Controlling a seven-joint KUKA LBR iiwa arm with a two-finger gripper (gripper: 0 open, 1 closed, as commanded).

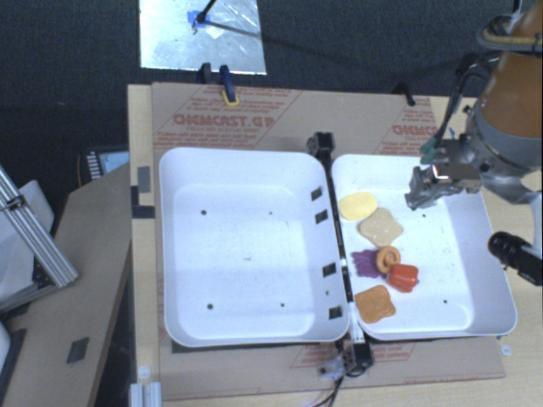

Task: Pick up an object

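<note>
Nearest you, the orange piece [375,303] looks light, flat, maybe slippery; pinch its edges. Whether the gripper [422,195] in the right bin [475,265] is parted, you cannot tell.

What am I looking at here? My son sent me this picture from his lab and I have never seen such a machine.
It is a robot arm, grey and orange, reaching in from the right. One camera above the bench looks down at a slant. At the arm's tip is a pincer meant to pick things up; it hangs over the right bin. That bin holds small toy-like pieces: a yellow disc, a beige piece, a purple piece, an orange ring, a red piece and an orange piece. Beside it sits the left bin. I see nothing in the pincer.
</note>
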